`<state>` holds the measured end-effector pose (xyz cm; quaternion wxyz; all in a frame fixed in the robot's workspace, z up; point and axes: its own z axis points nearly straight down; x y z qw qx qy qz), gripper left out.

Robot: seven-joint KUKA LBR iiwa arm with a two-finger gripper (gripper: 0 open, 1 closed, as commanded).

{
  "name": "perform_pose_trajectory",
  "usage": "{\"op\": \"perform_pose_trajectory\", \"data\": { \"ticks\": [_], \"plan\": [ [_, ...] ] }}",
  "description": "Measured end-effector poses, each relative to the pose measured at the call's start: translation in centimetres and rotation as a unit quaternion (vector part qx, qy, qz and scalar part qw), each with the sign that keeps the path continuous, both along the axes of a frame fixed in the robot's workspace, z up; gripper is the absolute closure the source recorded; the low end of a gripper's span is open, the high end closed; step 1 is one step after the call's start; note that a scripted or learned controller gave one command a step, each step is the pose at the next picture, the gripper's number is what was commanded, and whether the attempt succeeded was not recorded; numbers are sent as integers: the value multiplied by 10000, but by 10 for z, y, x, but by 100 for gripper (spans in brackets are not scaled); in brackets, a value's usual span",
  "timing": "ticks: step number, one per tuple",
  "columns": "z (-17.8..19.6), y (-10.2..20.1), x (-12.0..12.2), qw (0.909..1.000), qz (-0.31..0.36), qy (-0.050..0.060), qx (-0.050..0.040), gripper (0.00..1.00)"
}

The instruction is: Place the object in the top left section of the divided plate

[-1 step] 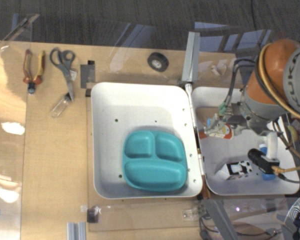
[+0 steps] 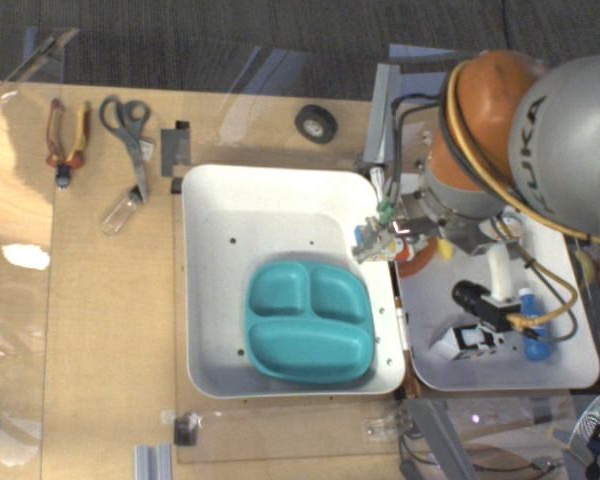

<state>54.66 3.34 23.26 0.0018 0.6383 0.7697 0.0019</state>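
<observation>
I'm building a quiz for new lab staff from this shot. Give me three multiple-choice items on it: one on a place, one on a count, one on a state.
1. Where does the teal plastic divided plate lie?
A. In the left white bin
B. In the right white bin
C. On the bare wooden bench

2. How many sections does the divided plate have?
A. Two
B. Three
C. Five

3. What lies in the divided plate's sections?
A. A roll of tape
B. Scissors
C. Nothing

Answers:
1 A, the plate sits inside the left bin's walls.
2 B, two small sections sit above one large one.
3 C, all the sections show bare teal; the grey-handled scissors and black roll of tape lie on the bench.
</observation>
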Motion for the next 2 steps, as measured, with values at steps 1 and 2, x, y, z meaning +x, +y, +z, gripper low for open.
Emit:
{"op": "perform_pose_trajectory", "data": {
  "ticks": [1, 2],
  "plan": [
    [-48, 62, 4, 9757, 2192, 7, -6, 100],
    [-48, 62, 4, 9757, 2189, 4, -6, 0]
  ]
}}
